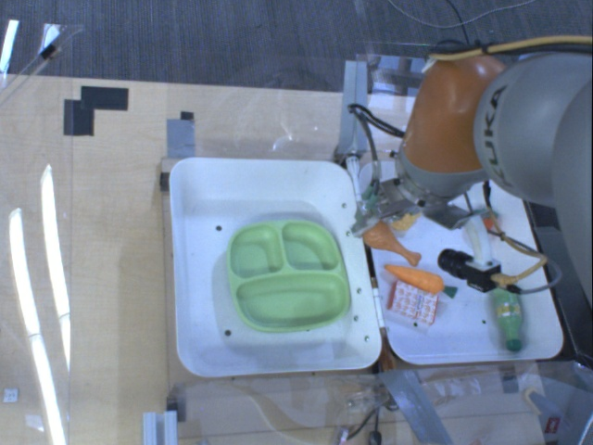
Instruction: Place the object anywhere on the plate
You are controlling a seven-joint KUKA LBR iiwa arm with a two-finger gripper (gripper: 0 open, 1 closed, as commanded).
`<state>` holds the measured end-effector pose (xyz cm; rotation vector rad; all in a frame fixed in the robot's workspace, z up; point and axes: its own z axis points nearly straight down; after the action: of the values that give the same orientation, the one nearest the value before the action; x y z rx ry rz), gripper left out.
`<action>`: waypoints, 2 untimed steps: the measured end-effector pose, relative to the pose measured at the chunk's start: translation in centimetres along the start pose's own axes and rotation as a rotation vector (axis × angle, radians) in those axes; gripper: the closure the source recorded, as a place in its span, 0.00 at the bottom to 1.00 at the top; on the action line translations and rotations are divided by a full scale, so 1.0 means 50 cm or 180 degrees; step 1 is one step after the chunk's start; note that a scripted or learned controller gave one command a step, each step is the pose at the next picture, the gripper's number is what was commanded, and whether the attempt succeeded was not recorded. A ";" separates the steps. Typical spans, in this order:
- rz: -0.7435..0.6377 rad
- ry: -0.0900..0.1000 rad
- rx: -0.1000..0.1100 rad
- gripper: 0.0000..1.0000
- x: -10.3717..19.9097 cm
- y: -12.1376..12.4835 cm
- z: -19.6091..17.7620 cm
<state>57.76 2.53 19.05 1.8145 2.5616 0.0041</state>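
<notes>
- Gripper (pixel 375 207): sits low at the right bin's (pixel 547 346) left edge; whether it grips cannot be determined.
- Drumstick (pixel 393 242): lies just beside the gripper, apart from the green plate (pixel 288 276).
- Risk: a glancing closure may push the drumstick against the carrot (pixel 414 277).

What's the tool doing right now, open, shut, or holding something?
Tool: cannot be told. It sits low at the right bin's left edge, just above the chicken drumstick; nothing is visibly between its tips. The green plate holds no object.
</notes>
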 end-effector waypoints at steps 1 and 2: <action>-0.0390 -0.0002 -0.0012 1.00 0.133 0.057 -0.052; -0.0386 -0.0002 -0.0013 0.00 0.132 0.057 -0.052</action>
<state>58.24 9.68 21.66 1.6542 2.6643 0.0085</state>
